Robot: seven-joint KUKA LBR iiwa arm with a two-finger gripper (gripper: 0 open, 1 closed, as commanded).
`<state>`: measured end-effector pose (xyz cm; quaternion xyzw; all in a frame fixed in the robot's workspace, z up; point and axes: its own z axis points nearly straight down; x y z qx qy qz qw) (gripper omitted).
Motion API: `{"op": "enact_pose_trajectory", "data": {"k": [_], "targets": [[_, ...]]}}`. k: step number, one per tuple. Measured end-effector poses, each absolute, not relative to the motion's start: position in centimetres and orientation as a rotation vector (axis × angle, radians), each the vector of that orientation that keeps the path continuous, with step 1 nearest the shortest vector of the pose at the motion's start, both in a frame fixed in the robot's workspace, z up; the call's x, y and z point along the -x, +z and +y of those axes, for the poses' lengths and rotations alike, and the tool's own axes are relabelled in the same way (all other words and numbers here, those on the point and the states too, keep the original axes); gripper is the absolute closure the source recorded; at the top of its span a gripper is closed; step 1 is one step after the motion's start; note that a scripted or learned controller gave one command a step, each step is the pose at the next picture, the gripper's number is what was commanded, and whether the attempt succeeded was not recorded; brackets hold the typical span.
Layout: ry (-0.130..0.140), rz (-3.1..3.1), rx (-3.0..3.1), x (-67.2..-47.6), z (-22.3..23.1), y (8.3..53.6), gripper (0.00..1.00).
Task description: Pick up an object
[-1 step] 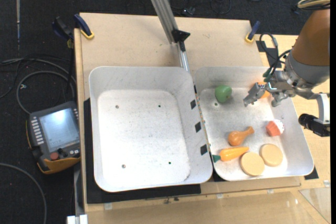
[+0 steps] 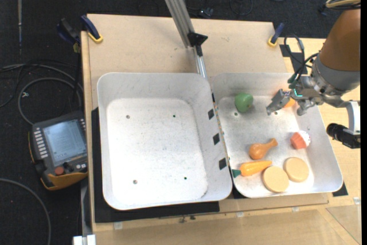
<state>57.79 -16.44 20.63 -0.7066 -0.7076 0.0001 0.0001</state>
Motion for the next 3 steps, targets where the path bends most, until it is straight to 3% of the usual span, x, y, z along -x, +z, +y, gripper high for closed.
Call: {"op": "enact_pose_trajectory", "data": {"k": [2,3], "targets": [[0.001,-2.221,2.221,-58.1,-16.0,9.3,0.00],[-0.001,-2.221,2.223,-58.2,-16.0,10.6,1.00]]}}
